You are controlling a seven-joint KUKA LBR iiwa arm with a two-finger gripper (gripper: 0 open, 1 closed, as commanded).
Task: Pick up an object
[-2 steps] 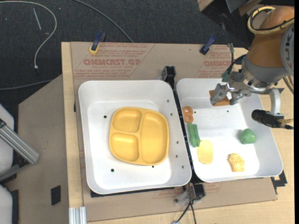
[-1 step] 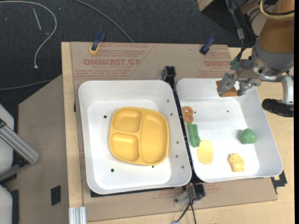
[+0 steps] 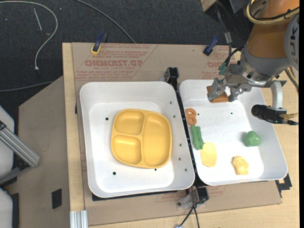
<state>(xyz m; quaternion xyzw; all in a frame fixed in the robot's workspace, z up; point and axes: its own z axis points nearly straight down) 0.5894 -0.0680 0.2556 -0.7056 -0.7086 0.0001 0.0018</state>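
My gripper point(image 3: 222, 93) hangs over the far left part of the right bin point(image 3: 266, 175). A small orange-brown piece point(image 3: 219, 98) sits between its two fingers, which are shut on it. Lower in that bin lie an orange pretzel-shaped ring point(image 3: 190, 116), a green stick-shaped piece point(image 3: 196, 137), a pale yellow piece point(image 3: 208, 154), a ridged yellow-orange piece point(image 3: 241, 165) and a green ball point(image 3: 252, 138).
A yellow divided plate point(image 3: 141, 137) lies in the middle of the left bin point(image 3: 95, 175). Black clamps point(image 3: 171, 74) sit where the bins meet. A black fitting point(image 3: 267, 113) on the arm juts over the right bin's right side.
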